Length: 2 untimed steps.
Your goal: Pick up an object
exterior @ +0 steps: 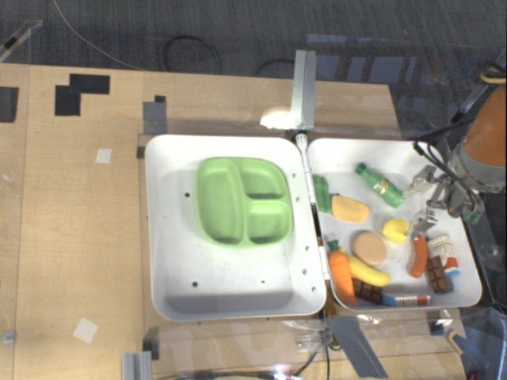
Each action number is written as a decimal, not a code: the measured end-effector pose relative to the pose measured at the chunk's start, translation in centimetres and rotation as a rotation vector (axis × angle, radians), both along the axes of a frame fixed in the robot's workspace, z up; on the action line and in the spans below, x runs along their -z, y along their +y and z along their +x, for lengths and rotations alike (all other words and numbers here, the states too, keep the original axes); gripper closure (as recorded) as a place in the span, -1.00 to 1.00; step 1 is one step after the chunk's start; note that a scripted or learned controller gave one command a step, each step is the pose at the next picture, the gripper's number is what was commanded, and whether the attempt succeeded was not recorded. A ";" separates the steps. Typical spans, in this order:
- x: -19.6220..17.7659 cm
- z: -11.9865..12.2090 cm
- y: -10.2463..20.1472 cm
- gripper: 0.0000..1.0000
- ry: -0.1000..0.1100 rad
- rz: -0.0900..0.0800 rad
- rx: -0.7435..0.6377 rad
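The right bin [396, 153] holds several toy foods: a green bottle [379, 184], a yellow wedge [349, 209], a lemon [395, 229], a tan bun [369, 248], a carrot [341, 274], a banana [369, 272], a red sausage [417, 256] and a chocolate bar [438, 274]. My gripper [421, 205] hangs over the bin's right side, just right of the bottle and above the lemon. Its two fingers are spread open, and nothing sits between them.
The left bin [174, 283] holds a green divided plate [243, 200]. A metal post [304, 89] stands behind the gap between the bins. A green stick [320, 192] lies along the right bin's left wall. Cables trail beside the arm at the right.
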State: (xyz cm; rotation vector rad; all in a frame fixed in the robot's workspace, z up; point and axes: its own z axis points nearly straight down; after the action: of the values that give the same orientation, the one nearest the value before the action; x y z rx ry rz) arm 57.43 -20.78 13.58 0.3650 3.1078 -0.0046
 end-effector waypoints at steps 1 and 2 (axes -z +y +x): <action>4.7 -1.0 0.3 -1.00 -0.001 0.002 0.051; 3.3 -0.6 0.4 1.00 -0.010 -0.001 0.044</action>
State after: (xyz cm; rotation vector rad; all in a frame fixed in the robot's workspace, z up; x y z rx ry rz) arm 56.81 -20.42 10.25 0.4325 3.0888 -0.0042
